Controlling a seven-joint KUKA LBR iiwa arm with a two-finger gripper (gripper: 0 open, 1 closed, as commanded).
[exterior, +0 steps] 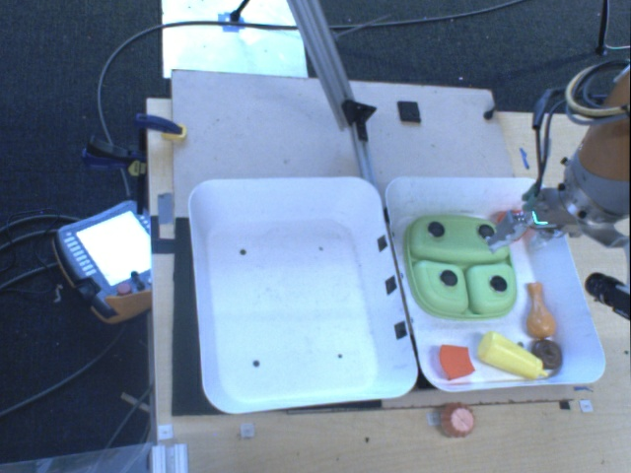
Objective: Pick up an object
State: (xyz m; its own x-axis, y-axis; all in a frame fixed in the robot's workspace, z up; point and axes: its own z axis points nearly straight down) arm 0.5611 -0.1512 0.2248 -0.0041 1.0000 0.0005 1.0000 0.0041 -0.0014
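Nearest to us, on the front edge of the bench (325,432), lies a small round reddish disc (456,420), just outside the right bin (590,363). Inside that bin, along its near wall, we see an orange-red block (455,361), a yellow banana-shaped toy (511,355) and a dark ring (545,354) touching the yellow toy's right end. Just behind the ring stands an orange pear-shaped piece (537,311). Beyond these sits a green tray (458,264) with three compartments, each marked by a dark spot. The left bin (286,294) lies beside it.

Further back, the gripper (515,227) hangs over the far right corner of the green tray, and we judge it very close to the tray's rim or touching it. We cannot tell how wide its fingers stand, and we see nothing between them. The arm (601,180) rises behind it at the right.

Any of the things in the right bin would serve as the object to lift, and the tray is closest to the gripper. We judge the risks thus: the tray is wide and smooth, so a pinch on its rim may slip or merely tilt it, and a tipped tray could knock the pear-shaped piece. Closing beside the rim would catch only air.
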